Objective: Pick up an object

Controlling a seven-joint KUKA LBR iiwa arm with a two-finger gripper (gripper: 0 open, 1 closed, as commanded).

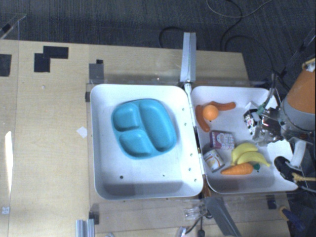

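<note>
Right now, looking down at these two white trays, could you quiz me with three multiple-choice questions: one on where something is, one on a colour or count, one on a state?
1. Where does the blue divided plate lie?
A. left bin
B. right bin
C. on the bench

2. How many compartments has the plate?
A. two
B. three
C. five

3. How does the carrot lie?
A. standing upright
B. flat, below the bananas
C. inside the plate

Answers: 1 A, it sits inside the left bin. 2 B, ridges split it into three hollows. 3 B, it lies flat on the right bin's floor beside the bananas, while the pincer hangs further up that bin.
</note>
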